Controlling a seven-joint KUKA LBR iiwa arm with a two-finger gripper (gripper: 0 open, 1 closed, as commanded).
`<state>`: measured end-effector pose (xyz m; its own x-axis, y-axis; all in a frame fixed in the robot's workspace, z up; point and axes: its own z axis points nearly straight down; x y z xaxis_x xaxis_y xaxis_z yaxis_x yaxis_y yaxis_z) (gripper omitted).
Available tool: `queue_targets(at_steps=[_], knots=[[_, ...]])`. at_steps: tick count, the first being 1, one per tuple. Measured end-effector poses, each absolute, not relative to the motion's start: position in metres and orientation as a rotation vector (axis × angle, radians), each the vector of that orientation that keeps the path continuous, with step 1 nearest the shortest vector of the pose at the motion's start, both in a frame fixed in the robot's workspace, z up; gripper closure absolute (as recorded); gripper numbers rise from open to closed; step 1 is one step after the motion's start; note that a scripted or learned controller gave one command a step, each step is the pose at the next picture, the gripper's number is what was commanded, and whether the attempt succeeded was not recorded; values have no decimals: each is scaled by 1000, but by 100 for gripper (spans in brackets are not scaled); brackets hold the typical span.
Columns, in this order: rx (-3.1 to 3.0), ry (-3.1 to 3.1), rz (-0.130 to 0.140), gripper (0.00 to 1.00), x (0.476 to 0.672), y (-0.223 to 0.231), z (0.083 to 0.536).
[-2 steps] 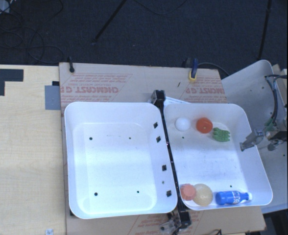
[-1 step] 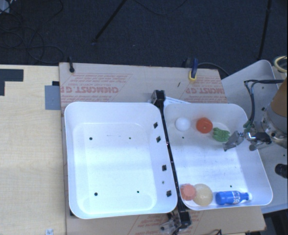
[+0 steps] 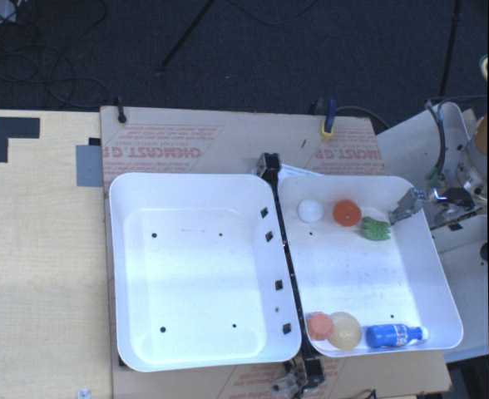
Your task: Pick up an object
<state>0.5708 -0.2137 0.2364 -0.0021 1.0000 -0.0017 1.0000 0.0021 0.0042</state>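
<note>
The right bin holds several small objects. A white ball, a red-orange ball and a green toy lie along its far side. A pink ball, a beige ball and a blue bottle lie on its near side. My gripper hangs over the bin's far right rim, just right of the green toy and apart from it. Nothing shows in its grasp.
The left bin stands beside the right one, with a black clip strip along the shared rim. Both rest on a cardboard sheet. Cables and grey arm parts crowd the right edge.
</note>
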Motion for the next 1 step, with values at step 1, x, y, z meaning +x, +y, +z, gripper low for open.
queue_targets(at_steps=[1], knots=[[2224, 2233, -8, 0, 585, -211, 123]])
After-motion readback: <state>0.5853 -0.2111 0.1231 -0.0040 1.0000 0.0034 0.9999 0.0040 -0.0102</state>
